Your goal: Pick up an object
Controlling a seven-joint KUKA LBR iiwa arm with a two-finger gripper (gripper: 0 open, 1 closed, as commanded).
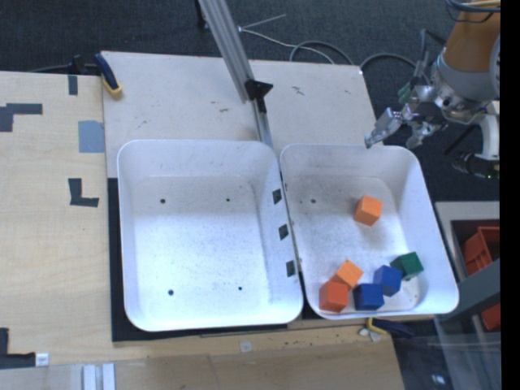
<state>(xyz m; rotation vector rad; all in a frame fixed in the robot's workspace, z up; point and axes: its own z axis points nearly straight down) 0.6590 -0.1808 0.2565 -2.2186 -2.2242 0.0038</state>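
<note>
My gripper hangs open above the far right corner of the right bin, with nothing between its fingers. In that bin an orange cube lies alone near the middle. At the near end sit a second orange cube, a red-orange block, two blue cubes and a green cube, clustered close together.
The left bin stands beside the right one. A slanted metal rail runs from the top down to the gap between the bins. Cables lie behind the right bin. Red crates sit at the right edge.
</note>
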